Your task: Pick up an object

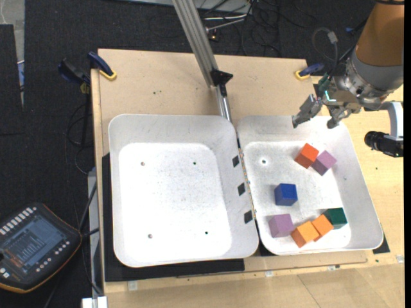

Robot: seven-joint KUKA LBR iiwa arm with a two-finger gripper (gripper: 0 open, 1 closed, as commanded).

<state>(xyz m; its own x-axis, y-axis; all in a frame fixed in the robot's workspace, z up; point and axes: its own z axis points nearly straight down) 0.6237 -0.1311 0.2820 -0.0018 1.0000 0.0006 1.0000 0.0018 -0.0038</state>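
Camera view, tool (319,116) open above right bin (359,172), six blocks inside

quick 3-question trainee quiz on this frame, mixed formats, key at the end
1. True or false: the blue cube lies in the left bin.
2. How many blocks lie in the right bin? A) four B) six C) eight
3. Fill in: the gripper hangs open above the right bin's ____ edge, holding nothing.

Key:
1. False. It lies in the right bin, near its middle.
2. B. An orange cube touching a purple cube, the blue cube, and near the front a purple block, an orange block and a green block.
3. Far (the edge away from the camera).
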